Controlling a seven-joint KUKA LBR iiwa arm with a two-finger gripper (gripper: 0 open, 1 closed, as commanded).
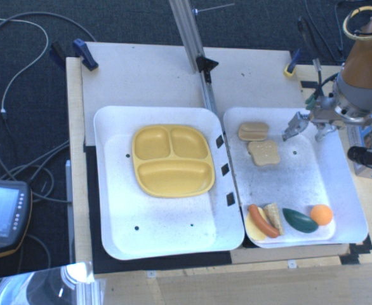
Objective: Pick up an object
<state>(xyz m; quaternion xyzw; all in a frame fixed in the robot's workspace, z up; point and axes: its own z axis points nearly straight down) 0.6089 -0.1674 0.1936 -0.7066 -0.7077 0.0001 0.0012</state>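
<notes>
Bright, even overhead light covers the scene, and the two white bins point(237, 170) look nearly washed out. Shadows are soft and short, hugging the yellow tray point(172, 159). Glare flares off a shiny surface at the bottom left corner point(33, 288). Detail is soft and slightly grainy throughout, and the dark floor point(27, 75) loses texture.

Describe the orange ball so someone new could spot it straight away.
Look in the right-hand white bin, at its near right corner. A row of toy foods lies there; the orange ball ends it, beside a dark green vegetable. It is the one round, bright orange piece.
</notes>
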